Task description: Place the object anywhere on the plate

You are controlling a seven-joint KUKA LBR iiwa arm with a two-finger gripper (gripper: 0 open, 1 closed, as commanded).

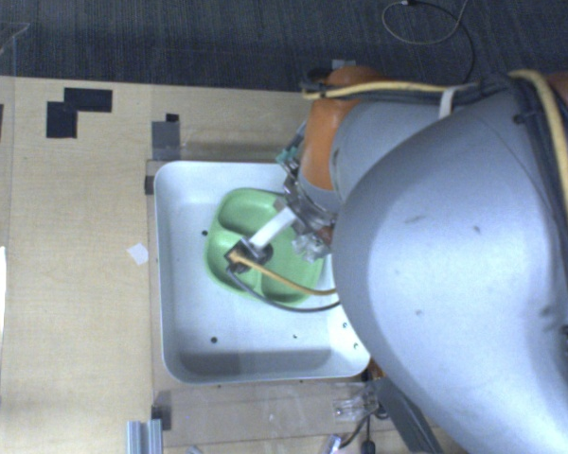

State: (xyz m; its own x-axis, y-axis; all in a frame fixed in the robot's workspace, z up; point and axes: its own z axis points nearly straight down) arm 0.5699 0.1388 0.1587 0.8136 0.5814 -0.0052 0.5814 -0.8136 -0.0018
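Arm (454, 253) hides right side of bin (185, 329) | green plate (241, 211) beneath gripper (310, 239)

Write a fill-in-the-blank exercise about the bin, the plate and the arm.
1. The plate is ___ in colour.
2. The bin that holds it is ___.
3. The gripper hangs above the ___.
4. The arm carries an ___ band above its wrist.
Missing words: green; white; plate; orange.
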